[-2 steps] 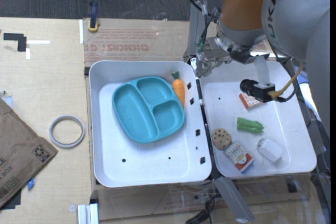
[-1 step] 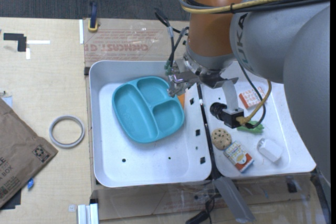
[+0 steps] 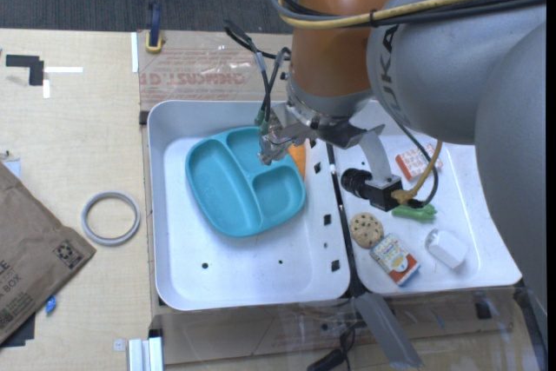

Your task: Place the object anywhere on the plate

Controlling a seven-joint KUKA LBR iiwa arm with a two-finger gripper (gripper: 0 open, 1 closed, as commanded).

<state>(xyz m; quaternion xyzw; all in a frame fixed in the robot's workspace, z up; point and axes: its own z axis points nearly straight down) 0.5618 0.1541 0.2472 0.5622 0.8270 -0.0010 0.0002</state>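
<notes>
Pale wood desk (image 3: 78,126) out on the left, folks, carrying a brown cardboard box (image 3: 30,248) at the edge and a grey tape ring (image 3: 110,215) lying flat just short of the bins. Moving in, we reach the left bin (image 3: 161,213), and there is the target: a turquoise plate (image 3: 230,187) with three compartments, sitting a little askew in the bin's upper half. Right at the plate's upper right corner hang the jaws, pointing down over the seam between the top compartment and the right-hand one. Whether they are released or clenched I cannot tell from up here, the wrist hides too much. And now the key relation: the orange object (image 3: 298,159) peeks out just to the right of the jaws, against the plate's right rim, between that rim and the wall the bins share. Just a small sliver of it shows, bright orange, smooth-looking, its long side running roughly up and down; the shape beyond that is hidden. I can't say if it is gripped or merely lying beside the plate. By my read, the plate lies to the left of it, so a short shift that way should put it over blue. Over in the right bin (image 3: 486,256) sit a cookie (image 3: 366,228), a small carton (image 3: 393,259), a white block (image 3: 446,248) and a green piece (image 3: 413,209), with the big grey arm (image 3: 452,56) looming above them.
</notes>
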